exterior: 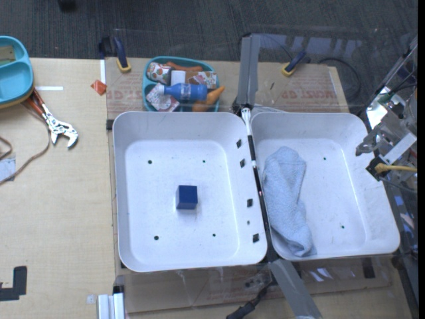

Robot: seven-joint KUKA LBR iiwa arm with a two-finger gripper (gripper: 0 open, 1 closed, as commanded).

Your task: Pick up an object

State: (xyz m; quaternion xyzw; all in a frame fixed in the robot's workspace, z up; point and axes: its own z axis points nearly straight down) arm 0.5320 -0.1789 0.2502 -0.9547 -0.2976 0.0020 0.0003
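A light blue tray (13, 72) is sitting at the far left edge of the wooden worktop (53, 231), and a silver wrench (58, 129) is lying just beside it, with a brown cord trailing away from it toward the left edge. Farther right, behind the bins, a small teal container (151, 68) is holding mixed items, among them a blue bottle (186, 92) lying on its side. The left bin (123, 198) is holding a dark blue cube (187, 197), which is resting flat on the bin floor a little below the middle, well apart from every wall. The right bin (355, 238) is touching the left bin along their shared edge, and a pale blue cloth (287, 198) is lying crumpled in it, stretching from the upper middle down to the lower left corner. At the far right, the gripper (378, 155) is hovering over the right bin's right rim, well apart from both the cloth and the cube. Whether its fingers are released or clenched cannot be told, since that part is small and cluttered against the arm hardware.
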